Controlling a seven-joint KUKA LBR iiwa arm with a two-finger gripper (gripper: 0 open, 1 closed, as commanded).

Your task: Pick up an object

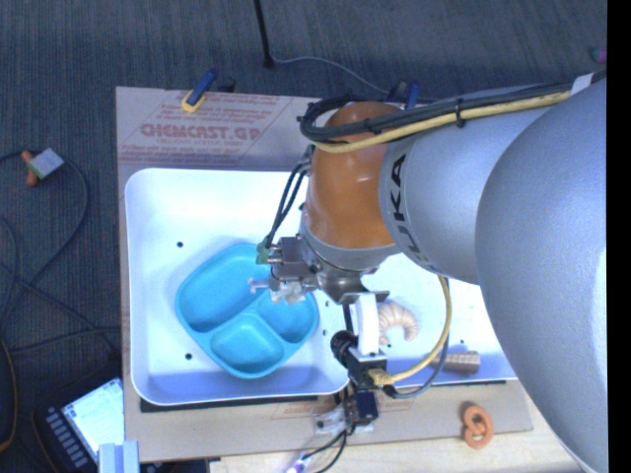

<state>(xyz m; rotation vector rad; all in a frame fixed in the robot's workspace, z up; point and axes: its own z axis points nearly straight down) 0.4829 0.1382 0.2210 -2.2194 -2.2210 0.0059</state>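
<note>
Camera view: The arm [473, 195] enters from the right and covers most of the right bin [493, 363]. Its orange band [347, 180] sits above the divide between the two bins. The claw [286, 282] hangs over the left bin [158, 215], directly above the right edge of a blue divided tray [232, 308]. Whether the claw is wide or narrow cannot be told, as the wrist body hides it from above. No object can be confirmed in its grasp.

The blue divided tray lies in the lower middle of the left bin, tilted diagonally, with one small compartment toward the near wall.

In the right bin, a pale pink curved object [399, 318] lies just right of the divide, partly behind the wrist hardware. A tan stick-shaped object [461, 363] lies near the front wall.

On the bench, an orange ring-shaped item [477, 425] rests in front of the right bin.
</note>
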